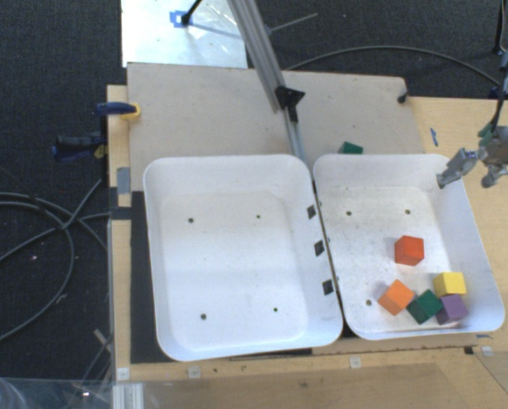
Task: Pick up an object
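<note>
The bench [237, 109], a pale board, carries my two shallow white bins side by side. The left bin [164, 254] shows a bare white floor with a few small dark holes. The right bin [365, 203] holds all five blocks, gathered toward its near right corner. A slanted grey pole [258, 41] crosses the top of the view and ends near the seam between the bins, where three small black clips [320, 247] sit along the shared rims.

My gripper [471, 164] hangs at the far right rim of the right bin, above its upper corner and well apart from the blocks; whether my jaws stand wide or narrow I cannot tell, since they are small and blurred here. Nothing is visible between them.

The red block [409, 250] lies alone, nearer the bin's middle. Below it, the orange block [396, 297] sits just beside the green block [424, 306]. The yellow block [449, 283] and the purple block [453, 309] adjoin the green one at the right wall. A small green object [350, 148] rests on the bench behind the right bin.
</note>
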`<state>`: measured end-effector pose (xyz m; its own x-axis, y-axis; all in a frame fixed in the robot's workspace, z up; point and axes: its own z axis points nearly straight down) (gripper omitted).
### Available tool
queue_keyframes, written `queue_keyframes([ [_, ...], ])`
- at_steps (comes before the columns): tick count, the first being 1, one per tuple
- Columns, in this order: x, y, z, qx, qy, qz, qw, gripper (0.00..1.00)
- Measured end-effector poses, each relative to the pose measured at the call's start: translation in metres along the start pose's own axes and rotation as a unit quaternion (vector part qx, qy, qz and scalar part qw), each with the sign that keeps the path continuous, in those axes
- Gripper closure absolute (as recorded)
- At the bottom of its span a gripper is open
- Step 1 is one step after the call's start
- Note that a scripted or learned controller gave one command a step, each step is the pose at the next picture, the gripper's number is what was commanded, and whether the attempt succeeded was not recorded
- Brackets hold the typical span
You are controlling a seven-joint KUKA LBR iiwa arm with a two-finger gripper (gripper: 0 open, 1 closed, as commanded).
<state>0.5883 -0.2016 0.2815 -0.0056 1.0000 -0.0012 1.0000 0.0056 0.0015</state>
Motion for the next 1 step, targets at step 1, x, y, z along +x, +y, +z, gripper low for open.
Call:
queue_keyframes([
  [1,-0.0124,0.0136,0.1349,0.003,0.001,0.002,1.0,0.0],
])
